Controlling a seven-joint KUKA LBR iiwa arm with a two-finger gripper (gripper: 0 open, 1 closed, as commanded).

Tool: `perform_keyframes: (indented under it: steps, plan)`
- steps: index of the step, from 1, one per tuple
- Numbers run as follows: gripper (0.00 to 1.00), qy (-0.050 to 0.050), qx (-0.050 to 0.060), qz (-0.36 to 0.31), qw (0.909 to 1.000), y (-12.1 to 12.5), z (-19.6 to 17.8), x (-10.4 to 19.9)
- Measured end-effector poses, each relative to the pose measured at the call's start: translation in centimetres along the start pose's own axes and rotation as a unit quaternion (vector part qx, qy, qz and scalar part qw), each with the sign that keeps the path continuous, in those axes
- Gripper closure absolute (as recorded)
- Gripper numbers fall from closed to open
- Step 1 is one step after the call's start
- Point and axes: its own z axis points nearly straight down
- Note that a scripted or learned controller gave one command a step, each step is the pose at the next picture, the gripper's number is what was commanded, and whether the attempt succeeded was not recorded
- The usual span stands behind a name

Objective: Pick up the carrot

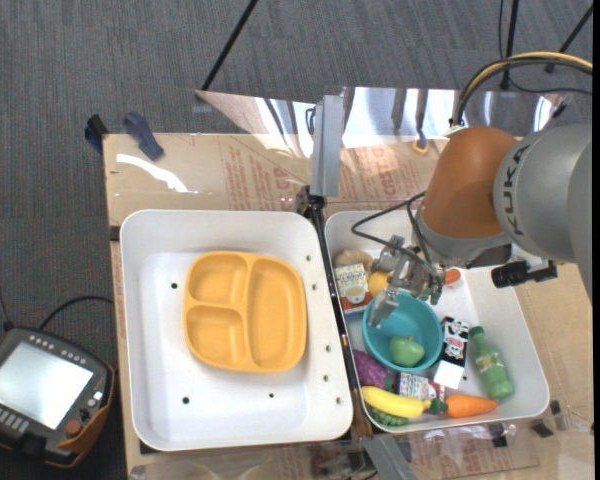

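The carrot, orange with a small green top, lies flat at the front edge of the right bin, between a banana and a green bottle. My gripper hangs over the middle of the right bin, above the back rim of a teal bowl, well behind and to the left of the carrot. Its fingers stand open with nothing between them.
The teal bowl holds a green fruit. Around it sit a small carton, a purple item and a cow-print box. The left bin bears a yellow divided plate.
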Motion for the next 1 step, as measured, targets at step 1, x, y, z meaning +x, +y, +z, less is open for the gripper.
perform_keyframes:
  steps: [1]
  plan:
    - [0.00, -0.001, 0.001, -0.001, 1.0000, 0.12, -0.03, 0.43]
